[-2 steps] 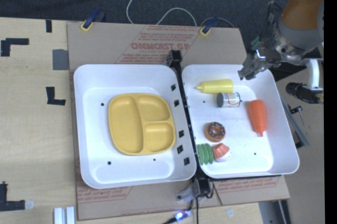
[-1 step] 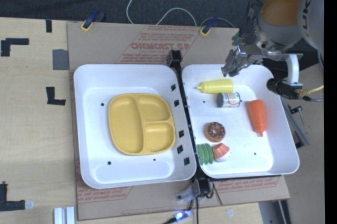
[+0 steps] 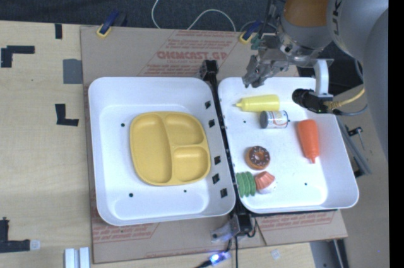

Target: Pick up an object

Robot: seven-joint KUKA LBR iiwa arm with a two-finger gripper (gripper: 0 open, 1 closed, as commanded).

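Camera view: the left bin (image 3: 107,134) holds a yellow tray (image 3: 169,148). The right bin (image 3: 334,185) holds a carrot (image 3: 308,139), mustard bottle (image 3: 260,103), donut (image 3: 257,157) and can (image 3: 274,119). The hand (image 3: 255,79) hangs above the bottle, touching nothing; I cannot tell its opening.

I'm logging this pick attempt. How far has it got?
Done: nothing looks picked. The mustard bottle, can, carrot, donut and the green-and-red toy all lie in the right bin; the yellow plate sits in the left one. In hand: the tool is at the right bin's far edge, above the bottle, with nothing visibly held. Left: the descent, grasp and lift.
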